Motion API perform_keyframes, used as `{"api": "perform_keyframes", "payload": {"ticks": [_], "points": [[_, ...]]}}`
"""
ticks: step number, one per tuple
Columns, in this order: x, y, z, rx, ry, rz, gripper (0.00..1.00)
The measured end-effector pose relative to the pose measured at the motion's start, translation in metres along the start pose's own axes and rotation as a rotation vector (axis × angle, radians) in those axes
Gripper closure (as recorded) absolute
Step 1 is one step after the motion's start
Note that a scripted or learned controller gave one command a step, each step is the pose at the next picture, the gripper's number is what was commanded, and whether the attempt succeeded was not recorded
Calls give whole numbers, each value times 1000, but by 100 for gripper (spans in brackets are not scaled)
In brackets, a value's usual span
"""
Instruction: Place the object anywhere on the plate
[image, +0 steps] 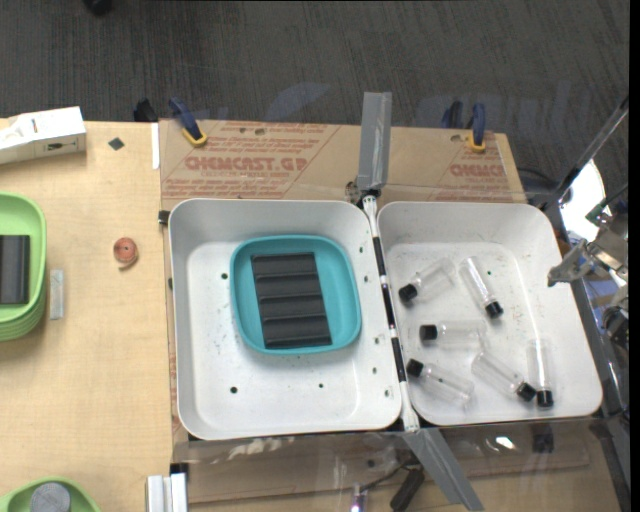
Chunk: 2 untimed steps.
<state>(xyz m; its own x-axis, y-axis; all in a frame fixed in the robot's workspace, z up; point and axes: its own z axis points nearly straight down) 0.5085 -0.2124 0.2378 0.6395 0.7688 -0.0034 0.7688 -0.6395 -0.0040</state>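
Several clear vials with black caps lie scattered in the right bin (560, 330). One vial (479, 287) lies near the bin's middle, another (425, 282) is at the left, and a third (539, 372) rests by the right wall. The teal plate (346, 305) sits in the left bin (200, 330), and a black ridged pad (290, 298) covers its middle.
A grey divider bar (375, 140) rises behind the seam between the bins. Cardboard (260, 155) lies behind them, held by clamps. On the wooden bench to the left are a green tray (30, 225) and a small brown disc (124, 250). Metal fixtures (590, 250) stand beside the right bin's right rim.
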Motion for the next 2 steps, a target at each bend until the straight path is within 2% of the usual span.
{"api": "perform_keyframes", "payload": {"ticks": [2], "points": [[-7,-8,-11,1,1,15,0]]}}
